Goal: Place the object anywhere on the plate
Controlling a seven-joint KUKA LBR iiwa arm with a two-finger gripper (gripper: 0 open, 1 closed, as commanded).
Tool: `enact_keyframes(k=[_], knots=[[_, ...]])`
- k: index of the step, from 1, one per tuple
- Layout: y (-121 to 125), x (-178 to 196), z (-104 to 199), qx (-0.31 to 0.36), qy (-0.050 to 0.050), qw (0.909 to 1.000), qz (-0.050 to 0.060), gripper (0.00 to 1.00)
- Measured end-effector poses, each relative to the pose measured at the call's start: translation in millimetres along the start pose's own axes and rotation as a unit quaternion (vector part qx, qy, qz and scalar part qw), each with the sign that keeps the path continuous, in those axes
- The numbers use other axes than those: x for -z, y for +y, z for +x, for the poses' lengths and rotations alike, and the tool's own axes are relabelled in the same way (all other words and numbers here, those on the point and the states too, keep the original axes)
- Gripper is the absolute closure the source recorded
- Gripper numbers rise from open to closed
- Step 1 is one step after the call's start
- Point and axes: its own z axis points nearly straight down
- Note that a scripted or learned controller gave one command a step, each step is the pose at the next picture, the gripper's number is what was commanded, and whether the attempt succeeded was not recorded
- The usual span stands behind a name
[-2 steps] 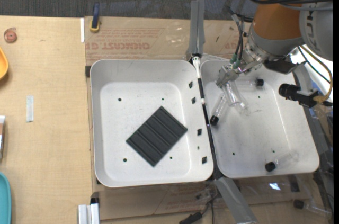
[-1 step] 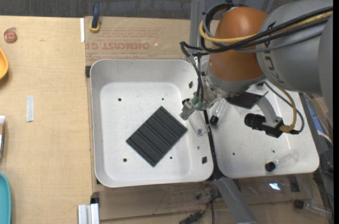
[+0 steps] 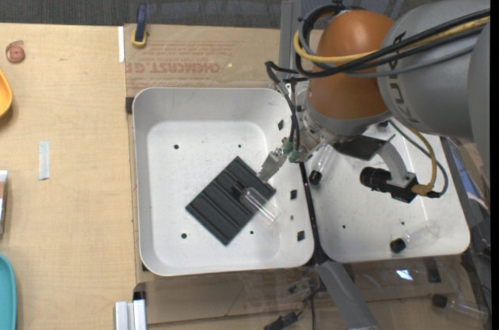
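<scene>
Surface [image 3: 70, 227], left part: one orange item [image 3: 4, 98] at the edge, one pale strip [image 3: 44, 161], one teal item [image 3: 6, 293] at 7 o'clock.
Bins: two, white, side by side.
Left bin [image 3: 164, 180]: one black ribbed plate [image 3: 221, 205], lying skew, slightly toward 5 o'clock of centre; one clear object [image 3: 261, 205], resting on the plate's 3 o'clock corner.
Gripper [image 3: 273, 163]: one, just beside the object at its 1 o'clock; released or clenched, cannot tell.
Right bin [image 3: 359, 223]: one small black piece [image 3: 398, 245] at 6 o'clock.
</scene>
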Motion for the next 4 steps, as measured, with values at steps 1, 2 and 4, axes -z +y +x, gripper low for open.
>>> enact_keyframes(k=[1,2,4], knots=[[65,25,-3,0.088,-0.001,0.9961,-0.002,0.00],[100,11,31,0.378,-0.002,0.9257,-0.002,0.00],[117,26,-14,0.129,-0.003,0.9916,-0.002,1.00]])
